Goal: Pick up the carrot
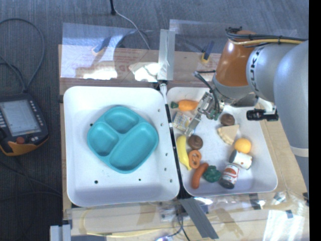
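Note:
The carrot (187, 105) is a short orange piece with a green stub at its left end. It lies in the back left corner of the right bin (266, 182), close to the wall between the two bins. My gripper (187, 122) reaches in from the right and hangs low over the bin floor, just in front of the carrot. Nothing shows in its grasp. The arm's orange band (233, 64) sits above and to the right of it.
The right bin also holds a banana (182, 152), a brown round piece (195, 141), an orange slice (194, 157), a sausage (199, 175), a green piece (212, 173), a cheese wedge (229, 133), an orange (243, 145) and two cans (230, 175). The left bin holds a teal divided plate (123, 138).

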Controlling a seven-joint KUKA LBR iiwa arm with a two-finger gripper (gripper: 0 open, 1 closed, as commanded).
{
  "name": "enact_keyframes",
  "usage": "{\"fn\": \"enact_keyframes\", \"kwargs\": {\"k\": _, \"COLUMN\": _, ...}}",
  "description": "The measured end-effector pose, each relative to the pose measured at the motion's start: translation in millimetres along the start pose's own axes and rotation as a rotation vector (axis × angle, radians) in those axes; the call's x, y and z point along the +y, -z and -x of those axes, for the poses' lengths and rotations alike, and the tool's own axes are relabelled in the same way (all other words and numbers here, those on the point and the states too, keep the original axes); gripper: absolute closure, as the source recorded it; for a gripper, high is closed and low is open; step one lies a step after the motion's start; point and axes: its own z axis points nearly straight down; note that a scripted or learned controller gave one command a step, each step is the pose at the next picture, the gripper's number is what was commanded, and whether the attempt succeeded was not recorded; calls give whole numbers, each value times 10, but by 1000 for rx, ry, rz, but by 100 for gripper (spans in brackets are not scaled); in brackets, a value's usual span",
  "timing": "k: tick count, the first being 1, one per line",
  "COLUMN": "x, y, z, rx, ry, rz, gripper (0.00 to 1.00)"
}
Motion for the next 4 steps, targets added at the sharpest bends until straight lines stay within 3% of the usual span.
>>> {"fn": "enact_keyframes", "kwargs": {"k": 1, "x": 9, "y": 419, "z": 84, "rx": -20, "ry": -415, "rz": 14, "gripper": 0}}
{"fn": "enact_keyframes", "kwargs": {"k": 2, "x": 26, "y": 96, "z": 218, "rx": -25, "ry": -596, "rz": 22, "gripper": 0}}
{"fn": "enact_keyframes", "kwargs": {"k": 3, "x": 59, "y": 27, "z": 254, "rx": -11, "ry": -1034, "rz": 24, "gripper": 0}}
{"fn": "enact_keyframes", "kwargs": {"k": 4, "x": 95, "y": 208, "z": 269, "rx": -18, "ry": -1026, "rz": 29, "gripper": 100}}
